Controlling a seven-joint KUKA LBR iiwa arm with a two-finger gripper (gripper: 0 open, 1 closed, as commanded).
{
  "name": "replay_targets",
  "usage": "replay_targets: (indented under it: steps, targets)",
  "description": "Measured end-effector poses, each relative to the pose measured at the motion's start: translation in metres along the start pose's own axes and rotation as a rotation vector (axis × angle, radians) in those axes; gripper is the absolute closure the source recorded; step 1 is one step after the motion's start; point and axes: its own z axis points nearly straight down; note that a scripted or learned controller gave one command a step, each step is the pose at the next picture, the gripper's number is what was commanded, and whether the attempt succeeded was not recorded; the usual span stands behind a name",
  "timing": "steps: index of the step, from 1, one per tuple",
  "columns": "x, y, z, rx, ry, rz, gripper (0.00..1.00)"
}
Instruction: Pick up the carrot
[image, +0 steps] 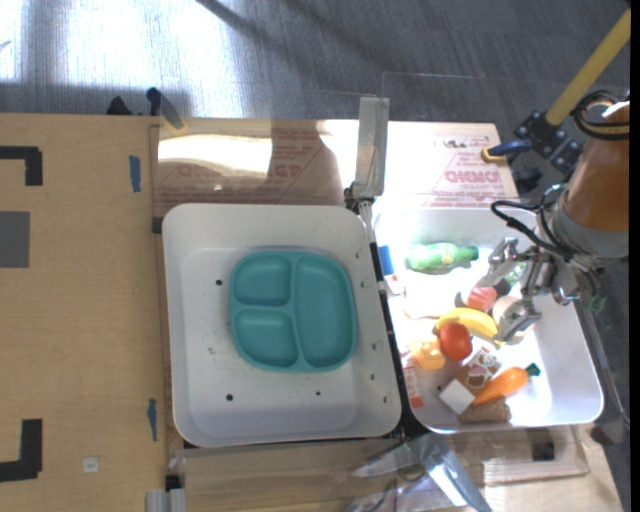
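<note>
Broadly, a flat sheet of brown cardboard with black corner marks and bits of blue tape fills the left of the frame, matte and stiff-looking. Beside it, at centre, sits the left bin, a shallow white square tray with rounded corners and a smooth plastic sheen, dotted by a few small dark holes. Inside it lies a teal plate, a soft-edged rounded rectangle moulded into three compartments. The right bin, equally white and shallow, lies at the right of the frame under strong glare. Above its upper right corner the arm comes in, its orange band glossy over grey metal, with black cables looping around it. The gripper hangs low over the right part of that bin, a tangle of shiny metal links; whether its fingers are spread or closed I cannot tell. A green bottle lies on its side near the bin's upper edge. A curved yellow banana rests at mid-bin, touching a round red tomato just below it. The carrot, a tapered orange cone with a small green tip, lies tilted in the lower right of the bin, apart from the gripper, with a small white block just to its left.
</note>
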Motion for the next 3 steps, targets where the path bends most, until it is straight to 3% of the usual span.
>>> replay_targets:
  steps: [1,2,3]
  targets:
    - [0.04,0.02,0.075,0.01,-0.026,-0.102,0.0]
    - [0.049,0.018,0.078,0.011,-0.052,-0.082,0.0]
    - [0.051,0.005,0.079,-0.004,-0.047,0.077,0.0]
